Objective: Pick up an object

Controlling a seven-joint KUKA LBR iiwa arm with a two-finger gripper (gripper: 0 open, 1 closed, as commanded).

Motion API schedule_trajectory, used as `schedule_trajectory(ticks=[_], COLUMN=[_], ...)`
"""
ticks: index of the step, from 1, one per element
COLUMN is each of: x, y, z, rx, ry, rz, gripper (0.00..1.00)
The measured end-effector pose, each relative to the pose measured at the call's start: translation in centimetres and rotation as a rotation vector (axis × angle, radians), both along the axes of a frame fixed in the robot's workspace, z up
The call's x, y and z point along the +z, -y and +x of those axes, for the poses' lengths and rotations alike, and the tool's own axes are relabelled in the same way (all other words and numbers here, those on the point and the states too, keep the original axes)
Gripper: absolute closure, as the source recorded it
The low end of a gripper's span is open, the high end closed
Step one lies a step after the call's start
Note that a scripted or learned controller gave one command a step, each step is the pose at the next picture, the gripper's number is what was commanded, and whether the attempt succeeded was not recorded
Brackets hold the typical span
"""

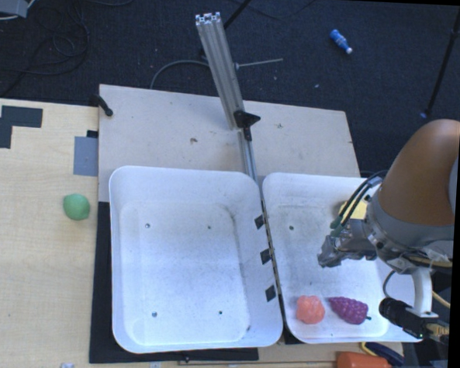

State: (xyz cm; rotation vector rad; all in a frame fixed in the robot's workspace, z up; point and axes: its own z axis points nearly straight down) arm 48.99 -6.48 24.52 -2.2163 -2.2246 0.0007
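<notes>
Hovering over the right-hand shallow white plastic bin (307,199), the two-finger gripper (330,255) hung above bare floor, with nothing seen in it; whether it was released or clenched could not be told. A round salmon-pink toy fruit (309,309) and a purple grape-cluster toy (348,309) lay near the bin's front edge. Judged an approach step: next, shift toward one and descend.
</notes>
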Motion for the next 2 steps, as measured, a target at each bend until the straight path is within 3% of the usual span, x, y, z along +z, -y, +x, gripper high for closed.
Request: schedule_trajectory(ticks=[1, 2], x=[0.6, -1.0], y=[-5.0, -10.4], z=[0.7, 1.1], rx=[0.000, 0.000], ry=[0.001, -0.001], rz=[0.000, 0.000], gripper=[1.00, 1.00])
